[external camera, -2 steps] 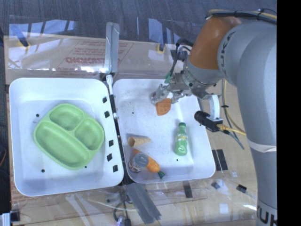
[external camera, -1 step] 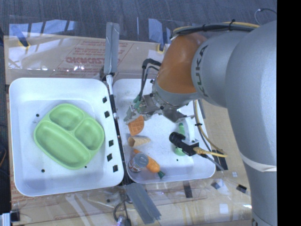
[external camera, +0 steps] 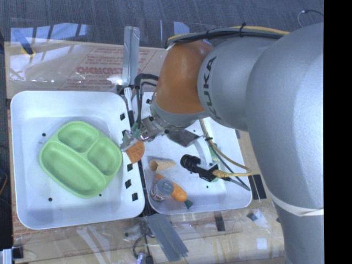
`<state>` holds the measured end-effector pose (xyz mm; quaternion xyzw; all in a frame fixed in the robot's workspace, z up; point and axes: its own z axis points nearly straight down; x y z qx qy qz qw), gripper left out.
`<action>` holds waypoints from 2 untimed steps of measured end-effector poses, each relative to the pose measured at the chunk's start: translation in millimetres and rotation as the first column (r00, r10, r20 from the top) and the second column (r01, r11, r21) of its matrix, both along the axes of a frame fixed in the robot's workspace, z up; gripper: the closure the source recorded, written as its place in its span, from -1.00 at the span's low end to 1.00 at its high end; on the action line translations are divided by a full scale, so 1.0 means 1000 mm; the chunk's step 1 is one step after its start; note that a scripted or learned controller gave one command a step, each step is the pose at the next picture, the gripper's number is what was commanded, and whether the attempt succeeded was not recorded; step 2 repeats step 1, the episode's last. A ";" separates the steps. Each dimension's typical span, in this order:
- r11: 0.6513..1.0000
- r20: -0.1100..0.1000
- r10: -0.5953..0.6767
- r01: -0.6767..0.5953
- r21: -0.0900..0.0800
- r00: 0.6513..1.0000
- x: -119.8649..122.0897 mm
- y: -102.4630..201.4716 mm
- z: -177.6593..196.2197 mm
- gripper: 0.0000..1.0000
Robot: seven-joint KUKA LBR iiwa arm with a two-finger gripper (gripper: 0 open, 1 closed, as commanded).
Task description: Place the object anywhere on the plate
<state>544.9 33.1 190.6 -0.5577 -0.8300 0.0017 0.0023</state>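
A light green plate (external camera: 81, 157) with three compartments lies in the left bin (external camera: 33, 202). My gripper (external camera: 132, 141) hangs over the ridge between the two bins, just off the plate's right edge. It is shut on a small orange-brown piece (external camera: 136, 151), which hangs from the fingertips above the bins' inner walls. The arm's orange band and grey body hide the back of the right bin.
In the right bin (external camera: 231, 202) lie a beige wedge (external camera: 163, 164), a carrot with a green tip (external camera: 178, 193) and a small round metal can (external camera: 162, 188) touching the carrot. A grey upright post (external camera: 131, 48) stands behind the bins.
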 end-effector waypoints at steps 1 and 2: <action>1.000 0.000 -0.001 0.001 0.000 1.000 0.000 -0.001 0.000 -1.00; 1.000 0.000 -0.001 0.001 0.000 1.000 0.000 -0.001 0.000 -1.00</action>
